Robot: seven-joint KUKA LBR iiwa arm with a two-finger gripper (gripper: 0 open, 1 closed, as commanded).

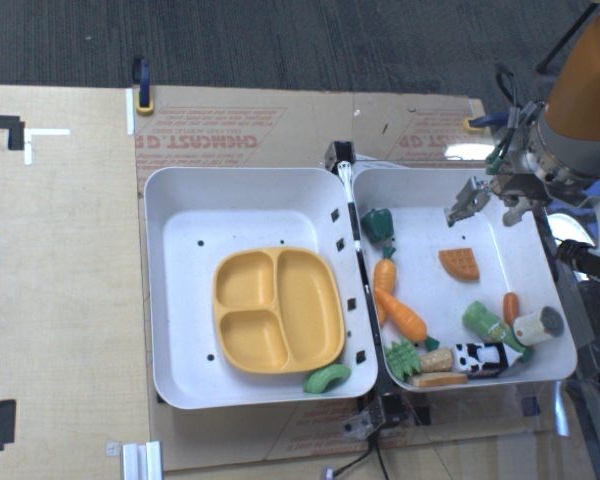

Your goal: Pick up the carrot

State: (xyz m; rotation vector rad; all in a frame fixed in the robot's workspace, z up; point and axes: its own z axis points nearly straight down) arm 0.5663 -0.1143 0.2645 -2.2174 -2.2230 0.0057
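Gripper (490, 205) at upper right of frame, over the right bin (552, 268); fingers spread, grasping nothing. Carrot (401, 315) lies at lower left of that bin, near the divider.

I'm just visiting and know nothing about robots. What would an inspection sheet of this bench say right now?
Surface: two white bins side by side, left bin and right bin, on cardboard over a wooden bench.
Job's things: carrot lies by the right bin's left wall, untouched.
Clutter: yellow divided plate and a green piece in the left bin; orange wedge, cow toy and other toy food in the right bin.
Grippers: gripper above the right bin's far right corner, holding nothing.
Cables: black cable at the bench's near edge.
Surroundings: dark carpet beyond the bench.
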